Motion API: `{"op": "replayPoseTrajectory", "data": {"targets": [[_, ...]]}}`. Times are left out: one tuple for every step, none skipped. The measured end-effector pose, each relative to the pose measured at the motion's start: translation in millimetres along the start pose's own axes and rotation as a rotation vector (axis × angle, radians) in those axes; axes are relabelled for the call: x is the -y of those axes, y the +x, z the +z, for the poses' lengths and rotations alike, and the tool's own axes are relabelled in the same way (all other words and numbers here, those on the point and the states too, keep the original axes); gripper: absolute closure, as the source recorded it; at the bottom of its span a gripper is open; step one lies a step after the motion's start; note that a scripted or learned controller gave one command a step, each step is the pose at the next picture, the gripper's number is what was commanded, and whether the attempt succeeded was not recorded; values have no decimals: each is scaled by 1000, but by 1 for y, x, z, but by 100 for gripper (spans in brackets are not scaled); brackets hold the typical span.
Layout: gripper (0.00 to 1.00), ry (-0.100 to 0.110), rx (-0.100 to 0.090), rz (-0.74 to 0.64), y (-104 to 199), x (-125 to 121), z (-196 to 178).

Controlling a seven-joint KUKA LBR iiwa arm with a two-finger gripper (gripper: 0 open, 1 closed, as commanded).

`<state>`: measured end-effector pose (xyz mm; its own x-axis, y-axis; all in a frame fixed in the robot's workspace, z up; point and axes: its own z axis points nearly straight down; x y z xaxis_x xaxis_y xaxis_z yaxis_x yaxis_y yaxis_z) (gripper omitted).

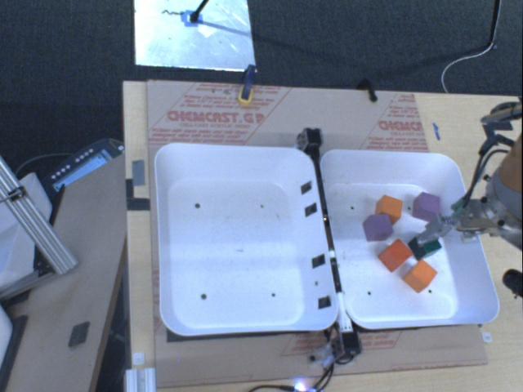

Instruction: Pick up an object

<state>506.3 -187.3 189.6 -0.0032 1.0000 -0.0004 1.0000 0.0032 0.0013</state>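
A: Claw (431,239) sits in the right bin (470,300), coming in from three o'clock. I can't tell how it's set.

B: Blocks?

A: I count five in that bin. Two purple: one (426,205) at the claw's twelve, one (377,226) at its nine. Three orange: one (389,208) at eleven, one (395,255) at eight, one (420,275) at six. A dark green piece (425,248) lies right under the claw.

B: Left bin (176,243)?

A: I see bare white floor.
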Motion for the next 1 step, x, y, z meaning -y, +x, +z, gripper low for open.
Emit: {"op": "replayPoseTrajectory", "data": {"targets": [[100, -4, 1, -3, 0, -1, -11]]}}
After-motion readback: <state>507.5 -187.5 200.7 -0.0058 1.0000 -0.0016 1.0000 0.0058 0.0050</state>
